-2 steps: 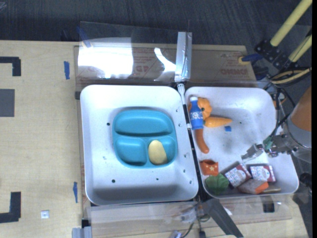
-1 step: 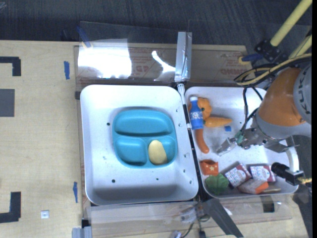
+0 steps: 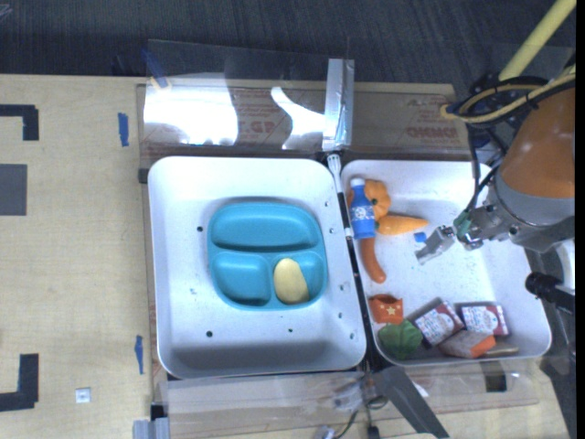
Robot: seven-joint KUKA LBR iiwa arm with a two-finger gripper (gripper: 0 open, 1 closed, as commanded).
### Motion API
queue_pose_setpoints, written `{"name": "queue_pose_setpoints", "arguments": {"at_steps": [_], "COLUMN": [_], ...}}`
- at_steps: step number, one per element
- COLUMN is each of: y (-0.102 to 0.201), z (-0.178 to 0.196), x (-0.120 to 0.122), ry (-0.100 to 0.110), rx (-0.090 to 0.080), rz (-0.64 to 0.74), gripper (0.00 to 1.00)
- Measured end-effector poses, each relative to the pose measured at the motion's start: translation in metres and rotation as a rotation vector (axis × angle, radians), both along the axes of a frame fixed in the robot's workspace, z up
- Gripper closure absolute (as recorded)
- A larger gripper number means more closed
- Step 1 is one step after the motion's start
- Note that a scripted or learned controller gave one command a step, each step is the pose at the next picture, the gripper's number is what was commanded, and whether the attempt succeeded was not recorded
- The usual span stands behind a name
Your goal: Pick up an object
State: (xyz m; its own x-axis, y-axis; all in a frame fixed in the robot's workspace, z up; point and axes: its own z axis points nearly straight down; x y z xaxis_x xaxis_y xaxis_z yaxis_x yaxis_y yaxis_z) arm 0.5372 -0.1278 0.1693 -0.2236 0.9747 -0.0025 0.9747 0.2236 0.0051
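My gripper (image 3: 433, 245) hangs over the middle of the right bin (image 3: 512, 176), reaching in from the right; nothing shows between its fingers. Just left of it lie an orange carrot-like toy (image 3: 403, 226), a small blue bottle (image 3: 362, 212) and an orange sausage-shaped piece (image 3: 372, 258). Along the bin's front edge sit a red box (image 3: 388, 308), a green lump (image 3: 400, 338) and two dark red packets (image 3: 437, 323) (image 3: 482, 319).
The left bin (image 3: 174, 245) holds a blue divided tray (image 3: 265, 250) with a yellow lemon-like object (image 3: 291, 281) in its lower right compartment. A clear plastic sheet (image 3: 233, 108) lies behind the bins. The arm's orange band (image 3: 548, 154) looms over the right bin's far corner.
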Motion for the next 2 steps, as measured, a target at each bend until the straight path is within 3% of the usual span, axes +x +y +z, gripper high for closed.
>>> {"name": "queue_pose_setpoints", "arguments": {"at_steps": [1,2], "y": [-0.011,0.020], "z": [-0.014,-0.083], "x": [0.052,0.107], "ry": [0.004,-0.003], "rx": [-0.001,-0.004], "rz": [0.325,0.364], "gripper": [0.00,0.00]}}
